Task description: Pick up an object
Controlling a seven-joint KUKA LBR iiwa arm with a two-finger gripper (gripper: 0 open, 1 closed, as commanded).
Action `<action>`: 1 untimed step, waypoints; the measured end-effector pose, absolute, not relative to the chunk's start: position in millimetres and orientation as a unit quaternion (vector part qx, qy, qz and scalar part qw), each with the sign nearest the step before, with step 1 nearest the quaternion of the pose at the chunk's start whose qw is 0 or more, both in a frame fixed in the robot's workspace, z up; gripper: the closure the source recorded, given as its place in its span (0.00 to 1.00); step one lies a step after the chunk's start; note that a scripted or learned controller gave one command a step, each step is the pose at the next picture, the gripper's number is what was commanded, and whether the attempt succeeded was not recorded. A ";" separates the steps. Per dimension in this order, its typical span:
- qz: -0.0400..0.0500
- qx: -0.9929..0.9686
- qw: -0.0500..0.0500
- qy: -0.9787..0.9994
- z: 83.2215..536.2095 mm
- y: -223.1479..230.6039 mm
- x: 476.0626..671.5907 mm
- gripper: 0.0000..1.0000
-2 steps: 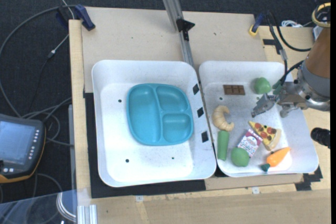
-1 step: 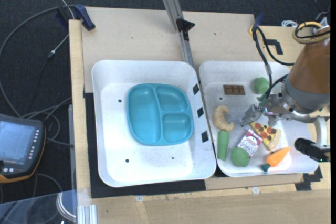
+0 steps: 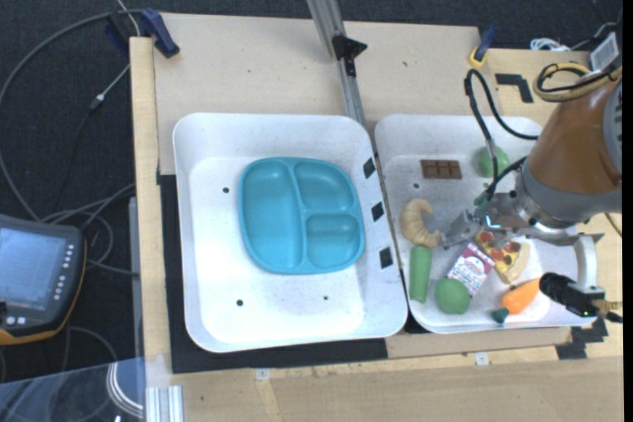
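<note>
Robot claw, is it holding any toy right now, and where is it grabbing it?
It cannot be told: the gripper sits low among toys in the right white bin.

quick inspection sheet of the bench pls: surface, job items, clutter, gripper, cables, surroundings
Surface: wooden bench bearing a left bin and a right bin.
Job's things: right bin holds a chocolate bar, croissant, green cucumber, green ball, pink packet, carrot.
Clutter: blue divided plate in the left bin.
Gripper: gripper low over the right bin's pile; finger state unclear.
Cables: black cable looping to the arm; thin cables on the floor, left.
Surroundings: dark carpet, teach pendant at left.
</note>
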State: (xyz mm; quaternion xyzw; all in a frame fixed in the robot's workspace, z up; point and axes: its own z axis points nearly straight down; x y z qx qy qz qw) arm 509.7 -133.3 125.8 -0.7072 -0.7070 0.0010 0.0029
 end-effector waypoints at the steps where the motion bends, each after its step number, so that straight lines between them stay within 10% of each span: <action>1: -0.001 -0.707 0.000 -0.707 138.9 -133.1 511.1 1.00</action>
